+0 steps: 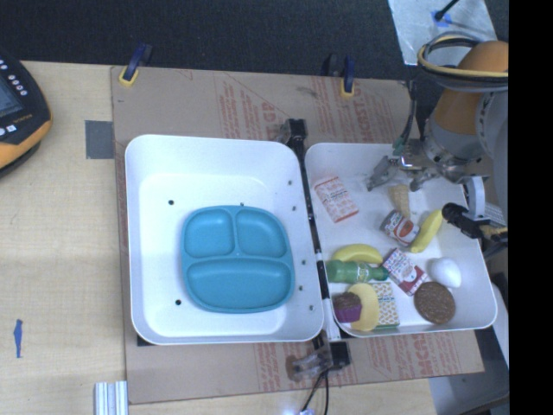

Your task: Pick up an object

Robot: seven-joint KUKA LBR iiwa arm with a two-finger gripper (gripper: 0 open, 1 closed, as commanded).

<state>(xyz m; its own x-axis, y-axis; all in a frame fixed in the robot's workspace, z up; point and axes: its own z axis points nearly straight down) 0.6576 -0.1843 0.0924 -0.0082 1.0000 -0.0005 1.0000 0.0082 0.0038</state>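
The right bin (484, 318) holds the loose items: a white and red packet (335, 199), a small can (398, 226), a yellow banana (427, 231), a second banana (358, 253), a green bottle (354, 272), a white egg (446, 272), a brown round cookie (434, 302), a purple and yellow piece (357, 307) and a tan cone (398, 199). My gripper (403, 175) hangs over the bin's far part, just above the cone. It is open, its fingers spread, and nothing is between them.
The left bin (147, 232) holds a blue divided plate (238, 258). The arm (467, 102) comes in from the right over the right bin's far corner. A yellow and black handheld device (17, 111) lies at the bench's left edge.
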